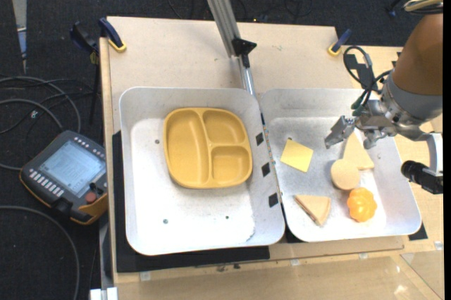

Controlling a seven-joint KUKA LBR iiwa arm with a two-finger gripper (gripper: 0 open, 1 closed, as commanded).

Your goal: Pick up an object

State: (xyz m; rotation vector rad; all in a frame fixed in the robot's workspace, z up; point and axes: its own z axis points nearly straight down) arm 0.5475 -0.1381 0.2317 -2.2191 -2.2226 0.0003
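The gripper (354, 133), its fingers spread and holding nothing, hangs over the right bin (402, 221) just above a light, stiff-looking pale wedge (361, 159), best pinched across its flat sides.

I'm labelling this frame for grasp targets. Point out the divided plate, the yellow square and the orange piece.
divided plate (184, 128), camera view, floor of its large compartment.
yellow square (297, 155), camera view, centre of its face.
orange piece (361, 205), camera view, its middle.

teach pendant (67, 175), floor cables (28, 98), orange clamps (113, 38)
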